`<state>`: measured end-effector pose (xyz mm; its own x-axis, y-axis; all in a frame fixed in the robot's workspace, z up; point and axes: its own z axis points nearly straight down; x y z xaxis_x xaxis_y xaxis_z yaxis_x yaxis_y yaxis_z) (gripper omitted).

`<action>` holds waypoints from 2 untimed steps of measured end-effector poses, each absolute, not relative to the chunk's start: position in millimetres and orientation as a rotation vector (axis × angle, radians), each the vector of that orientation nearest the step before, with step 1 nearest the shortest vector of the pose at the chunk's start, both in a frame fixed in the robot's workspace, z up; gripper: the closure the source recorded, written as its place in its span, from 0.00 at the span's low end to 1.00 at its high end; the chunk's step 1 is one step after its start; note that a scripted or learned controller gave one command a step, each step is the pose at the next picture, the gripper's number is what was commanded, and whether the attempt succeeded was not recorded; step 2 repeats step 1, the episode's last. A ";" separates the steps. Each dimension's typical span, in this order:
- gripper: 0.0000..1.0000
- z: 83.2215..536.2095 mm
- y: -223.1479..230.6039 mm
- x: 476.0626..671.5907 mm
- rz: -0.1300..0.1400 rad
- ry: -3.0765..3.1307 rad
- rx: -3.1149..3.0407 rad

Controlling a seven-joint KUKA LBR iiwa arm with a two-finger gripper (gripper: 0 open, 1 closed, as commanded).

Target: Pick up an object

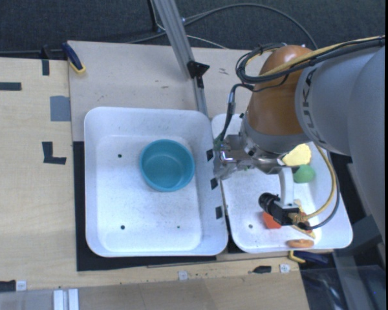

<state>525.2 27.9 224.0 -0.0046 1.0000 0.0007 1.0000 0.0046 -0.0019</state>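
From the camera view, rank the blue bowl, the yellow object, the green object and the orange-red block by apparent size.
1. blue bowl
2. yellow object, partly hidden by the arm, so unsure
3. green object and orange-red block look alike

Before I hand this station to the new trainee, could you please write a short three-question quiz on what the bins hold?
1. True or false: the blue bowl sits in the left bin.
2. Which item lies nearest the right bin's front edge? A) yellow piece B) green ball C) orange piece
3. Fill in: the arm reaches over the ____ bin.

Key: 1 true; 2 C; 3 right.
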 end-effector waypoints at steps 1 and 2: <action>1.00 225.9 89.3 519.4 0.000 -2.225 -2.216; 1.00 225.9 89.3 519.4 0.000 -2.225 -2.216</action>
